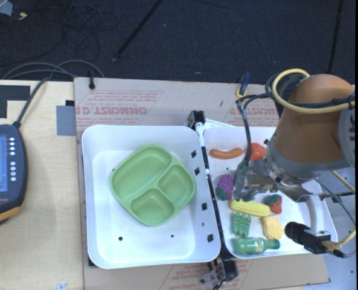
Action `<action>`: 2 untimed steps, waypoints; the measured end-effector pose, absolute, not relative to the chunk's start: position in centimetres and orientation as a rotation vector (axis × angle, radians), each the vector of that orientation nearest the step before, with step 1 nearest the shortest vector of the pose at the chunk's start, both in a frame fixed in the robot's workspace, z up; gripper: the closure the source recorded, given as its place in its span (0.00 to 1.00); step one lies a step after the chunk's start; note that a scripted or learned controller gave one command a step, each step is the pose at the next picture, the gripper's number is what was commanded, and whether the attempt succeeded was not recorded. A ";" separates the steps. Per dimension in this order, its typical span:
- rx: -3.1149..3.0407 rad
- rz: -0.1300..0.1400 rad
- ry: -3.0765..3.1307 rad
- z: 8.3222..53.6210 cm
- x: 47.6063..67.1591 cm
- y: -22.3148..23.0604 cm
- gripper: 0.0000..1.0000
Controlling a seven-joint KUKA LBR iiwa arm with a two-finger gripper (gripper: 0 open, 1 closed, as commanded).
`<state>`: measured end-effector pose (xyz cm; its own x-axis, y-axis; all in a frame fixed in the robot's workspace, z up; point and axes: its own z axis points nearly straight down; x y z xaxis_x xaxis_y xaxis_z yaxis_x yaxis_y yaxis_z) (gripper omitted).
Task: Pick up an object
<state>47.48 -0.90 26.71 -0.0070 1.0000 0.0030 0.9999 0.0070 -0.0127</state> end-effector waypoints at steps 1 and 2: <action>-2.205 -0.012 -2.239 36.4 47.6 12.4 1.00; -2.232 -0.016 -2.224 49.4 50.7 6.8 1.00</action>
<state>50.71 6.78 49.39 0.0032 1.0000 0.0005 0.9999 -0.0032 0.0137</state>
